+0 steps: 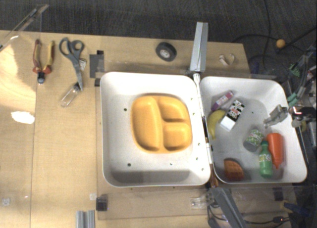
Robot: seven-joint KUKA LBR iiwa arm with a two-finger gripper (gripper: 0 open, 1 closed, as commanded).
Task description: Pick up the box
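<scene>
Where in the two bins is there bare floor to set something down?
Left bin: bare white floor rings the yellow tray, widest along its left and front. Right bin: a patch at the back right, behind the gripper. Crowded: box, green bottle and carrot.

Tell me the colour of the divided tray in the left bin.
Yellow: the yellow divided plastic tray shows best in the camera view.

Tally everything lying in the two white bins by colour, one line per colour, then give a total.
Yellow: 2, the sectioned tray and a yellow fruit
Orange: 1, the carrot
Green: 2, the bottle and a small round can
Purple: 1, a tube
Brown: 1, a lump
Black and white: 1, the box
Total: 8
</scene>
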